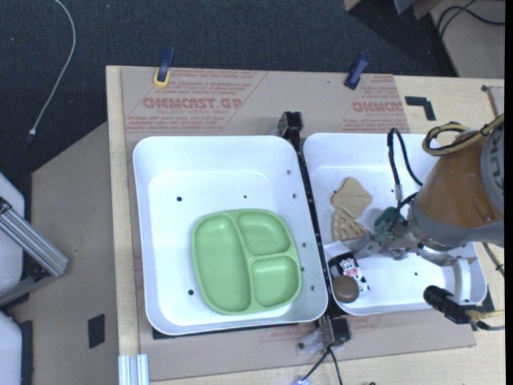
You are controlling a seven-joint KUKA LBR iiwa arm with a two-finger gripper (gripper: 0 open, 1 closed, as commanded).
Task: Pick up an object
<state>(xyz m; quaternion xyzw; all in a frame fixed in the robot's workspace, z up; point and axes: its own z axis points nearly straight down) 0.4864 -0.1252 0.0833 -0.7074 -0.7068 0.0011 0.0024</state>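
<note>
- Tan toast slice (351, 193): lies flat in the right bin (365, 155), toward its left-middle, with a second, waffle-textured piece (346, 226) just below it and touching or slightly overlapping it.
- Brown round item (346, 289): sits at the right bin's lower left corner, against the wall; a small black-and-white toy (350, 268) is just above it, touching or nearly so.
- Gripper (387, 229): down inside the right bin, just right of the waffle-textured piece and above the black-and-white toy. The green-grey tip is blurred and seen from above; how far the fingers are spread cannot be told, and nothing shows between them.
- Arm (461, 195): orange-brown band and grey wrist cover the right half of the right bin, with black cable looped over it.
- Left bin (160, 163): white, holds a green three-section plate (245, 260) lying flat toward its lower right; the plate's sections look bare.
- Desk (208, 103): cardboard-faced with red print, carries both bins side by side; a yellow-and-blue clamp (163, 69) and a blue clamp (357, 70) grip its far edge.
- Black clip (290, 123): sits at the far end of the seam between the bins.
</note>
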